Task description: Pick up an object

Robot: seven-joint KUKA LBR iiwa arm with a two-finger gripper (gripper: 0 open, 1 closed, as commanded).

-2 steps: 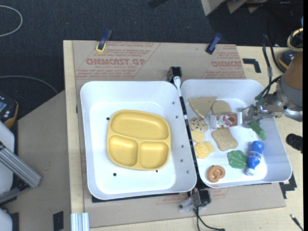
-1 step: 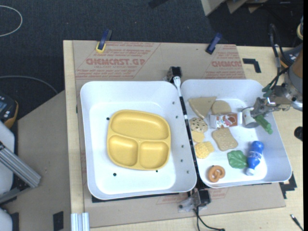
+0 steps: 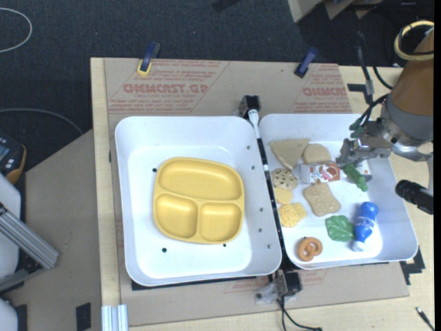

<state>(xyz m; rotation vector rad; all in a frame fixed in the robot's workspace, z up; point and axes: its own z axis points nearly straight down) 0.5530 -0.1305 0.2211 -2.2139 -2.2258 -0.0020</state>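
Note:
The right bin (image 3: 403, 236) holds several toy foods: a tan wedge (image 3: 288, 150), a bun (image 3: 316, 153), a round cookie (image 3: 283, 179), a red-and-white packet (image 3: 324, 174), a cracker (image 3: 321, 200), a yellow waffle piece (image 3: 291, 214), a pretzel (image 3: 309, 248), a green leaf (image 3: 339, 227), a blue bottle (image 3: 364, 225) and a green vegetable (image 3: 356, 176). My gripper (image 3: 353, 154) hangs over the bin's upper right part, just above the packet and the green vegetable. I see nothing held in it.
The left bin (image 3: 131, 205) holds a yellow divided plate (image 3: 198, 199). A black divider strip (image 3: 260, 154) runs between the bins. Clamps (image 3: 146, 59) hold the cardboard at the back. The grey arm (image 3: 413, 109) comes in from the right over the bin's edge.

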